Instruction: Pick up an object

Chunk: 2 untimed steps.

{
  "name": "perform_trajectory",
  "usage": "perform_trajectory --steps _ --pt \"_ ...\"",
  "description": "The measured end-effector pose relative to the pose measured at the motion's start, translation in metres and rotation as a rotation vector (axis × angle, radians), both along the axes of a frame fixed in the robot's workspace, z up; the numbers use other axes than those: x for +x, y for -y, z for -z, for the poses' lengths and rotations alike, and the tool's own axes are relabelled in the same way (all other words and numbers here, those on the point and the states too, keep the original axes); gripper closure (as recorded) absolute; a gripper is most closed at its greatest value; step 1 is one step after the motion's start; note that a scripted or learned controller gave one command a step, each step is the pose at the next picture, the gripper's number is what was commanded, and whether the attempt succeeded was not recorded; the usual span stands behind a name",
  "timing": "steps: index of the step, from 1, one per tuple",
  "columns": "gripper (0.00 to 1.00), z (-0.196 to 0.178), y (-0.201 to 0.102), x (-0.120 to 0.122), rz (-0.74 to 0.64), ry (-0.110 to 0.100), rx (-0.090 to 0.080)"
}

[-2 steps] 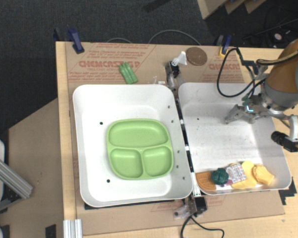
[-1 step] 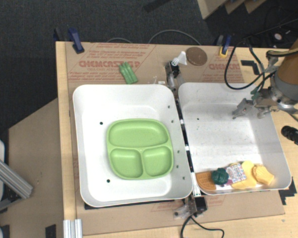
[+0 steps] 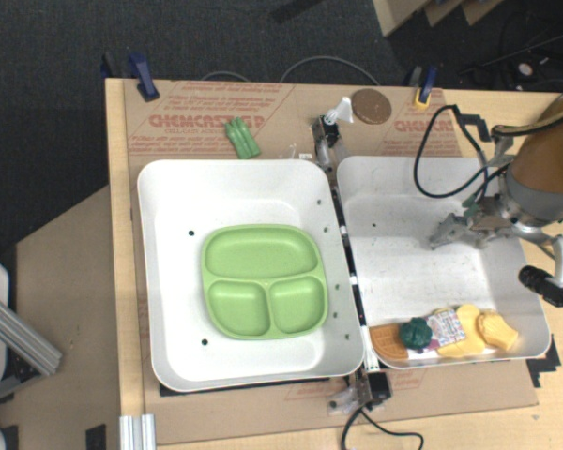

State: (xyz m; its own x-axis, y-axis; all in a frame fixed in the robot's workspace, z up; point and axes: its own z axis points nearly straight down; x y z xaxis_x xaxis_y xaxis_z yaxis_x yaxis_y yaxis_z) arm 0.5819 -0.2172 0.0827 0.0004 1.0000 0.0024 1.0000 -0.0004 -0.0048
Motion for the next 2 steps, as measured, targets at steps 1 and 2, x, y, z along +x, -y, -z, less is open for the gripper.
perform_trajectory --steps 1,2 --pt "0.0 -0.09 0.003 0.018 -0.002 0.016 -0.007" --pt "0.0 0.0 0.002 -0.001 -0.003 0.002 0.007"
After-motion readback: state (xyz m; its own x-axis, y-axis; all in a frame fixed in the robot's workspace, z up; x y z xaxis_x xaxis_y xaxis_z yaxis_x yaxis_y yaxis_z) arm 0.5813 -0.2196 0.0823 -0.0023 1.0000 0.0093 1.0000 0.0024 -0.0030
